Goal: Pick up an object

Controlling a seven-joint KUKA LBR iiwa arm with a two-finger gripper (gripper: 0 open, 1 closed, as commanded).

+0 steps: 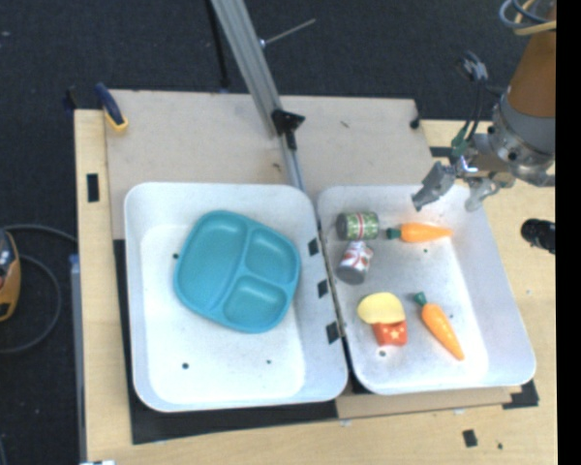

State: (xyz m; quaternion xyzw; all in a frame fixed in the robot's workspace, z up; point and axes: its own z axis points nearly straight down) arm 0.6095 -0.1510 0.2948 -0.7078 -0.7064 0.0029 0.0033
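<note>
My gripper (455, 191) hangs over the far right corner of the right bin (484, 260), its two grey fingers spread open with nothing between them. Just below it an orange carrot (423, 232) lies next to a small green-labelled can (357, 226). A crumpled silver can (354, 261) sits under that. Nearer the front are a yellow-topped red toy (383, 318) and a second carrot (441, 328). All of these lie in the right bin.
The left bin (155, 356) holds a blue divided plate (238, 270). A metal pole (252, 66) slants down from the top to the gap between the bins. The orange-banded arm (533, 85) enters at the right.
</note>
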